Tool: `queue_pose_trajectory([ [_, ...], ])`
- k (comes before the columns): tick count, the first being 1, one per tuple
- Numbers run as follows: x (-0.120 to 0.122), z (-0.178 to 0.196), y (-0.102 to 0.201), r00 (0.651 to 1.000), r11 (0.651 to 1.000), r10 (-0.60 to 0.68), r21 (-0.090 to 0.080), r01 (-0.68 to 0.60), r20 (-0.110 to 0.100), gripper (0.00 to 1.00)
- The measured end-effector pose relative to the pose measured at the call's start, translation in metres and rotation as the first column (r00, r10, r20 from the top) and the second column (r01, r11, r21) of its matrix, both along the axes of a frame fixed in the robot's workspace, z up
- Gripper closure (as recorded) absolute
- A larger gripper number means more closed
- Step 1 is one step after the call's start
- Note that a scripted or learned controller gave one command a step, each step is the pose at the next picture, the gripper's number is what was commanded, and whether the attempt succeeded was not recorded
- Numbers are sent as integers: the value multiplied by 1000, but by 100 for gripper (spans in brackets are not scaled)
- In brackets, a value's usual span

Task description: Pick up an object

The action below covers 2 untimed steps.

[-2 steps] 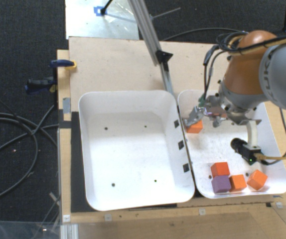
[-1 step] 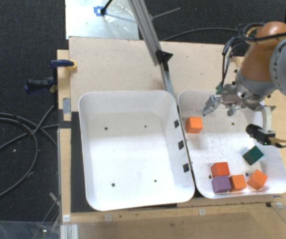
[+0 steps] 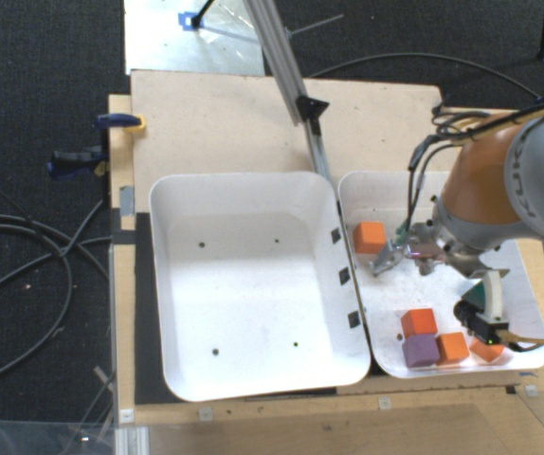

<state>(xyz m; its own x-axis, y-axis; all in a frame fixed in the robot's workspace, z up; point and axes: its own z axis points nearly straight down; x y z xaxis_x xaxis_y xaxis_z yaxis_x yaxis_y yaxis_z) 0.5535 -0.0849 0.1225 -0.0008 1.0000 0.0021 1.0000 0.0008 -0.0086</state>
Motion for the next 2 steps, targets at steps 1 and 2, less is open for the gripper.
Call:
queue_pose_trajectory([
  [1,53,-34,-7,1000,1000,5,-3,-5,11,0],
  [2,115,-31,1,1000,1000,6,-2,-6,16,0],
])
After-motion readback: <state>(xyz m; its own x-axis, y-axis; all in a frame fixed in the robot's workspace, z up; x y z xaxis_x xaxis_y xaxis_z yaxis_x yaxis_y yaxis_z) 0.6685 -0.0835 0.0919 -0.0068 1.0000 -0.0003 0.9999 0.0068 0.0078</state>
